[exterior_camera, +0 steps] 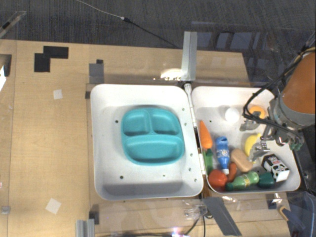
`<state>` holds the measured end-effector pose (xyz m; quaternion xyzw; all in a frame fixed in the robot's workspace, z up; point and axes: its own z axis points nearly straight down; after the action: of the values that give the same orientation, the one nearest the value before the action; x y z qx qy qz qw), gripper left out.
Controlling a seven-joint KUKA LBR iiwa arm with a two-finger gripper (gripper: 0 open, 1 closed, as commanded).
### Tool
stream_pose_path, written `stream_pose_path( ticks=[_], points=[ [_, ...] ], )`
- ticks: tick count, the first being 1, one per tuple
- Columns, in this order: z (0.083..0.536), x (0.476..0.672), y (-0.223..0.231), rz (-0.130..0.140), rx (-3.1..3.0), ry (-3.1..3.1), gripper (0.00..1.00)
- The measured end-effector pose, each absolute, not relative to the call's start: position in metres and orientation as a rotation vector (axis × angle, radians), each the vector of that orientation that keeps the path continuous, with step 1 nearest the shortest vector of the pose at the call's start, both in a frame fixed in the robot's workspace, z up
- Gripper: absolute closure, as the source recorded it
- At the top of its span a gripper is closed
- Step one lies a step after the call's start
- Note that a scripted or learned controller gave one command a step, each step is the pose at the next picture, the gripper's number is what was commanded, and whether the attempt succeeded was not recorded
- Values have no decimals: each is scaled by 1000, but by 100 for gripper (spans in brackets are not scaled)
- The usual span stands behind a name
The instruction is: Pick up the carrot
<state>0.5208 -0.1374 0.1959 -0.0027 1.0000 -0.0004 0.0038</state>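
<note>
Gripper [257,144] (openness unclear) hangs over the right bin [217,98], apart from the carrot [205,135].

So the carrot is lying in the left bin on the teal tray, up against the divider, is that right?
Not quite. The carrot lies in the right bin, against its left wall beside the divider, not on the teal tray. The tray sits in the left bin with nothing on it. The camera view shows this.
</note>
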Motion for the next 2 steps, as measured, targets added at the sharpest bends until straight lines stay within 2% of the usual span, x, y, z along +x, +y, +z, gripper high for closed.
stream_pose_path(
  ticks=[1,2],
  points=[
    [287,592,-185,-7,-21,3124,0],
    [113,596,-206,-10,-383,3098,0]
  ],
)
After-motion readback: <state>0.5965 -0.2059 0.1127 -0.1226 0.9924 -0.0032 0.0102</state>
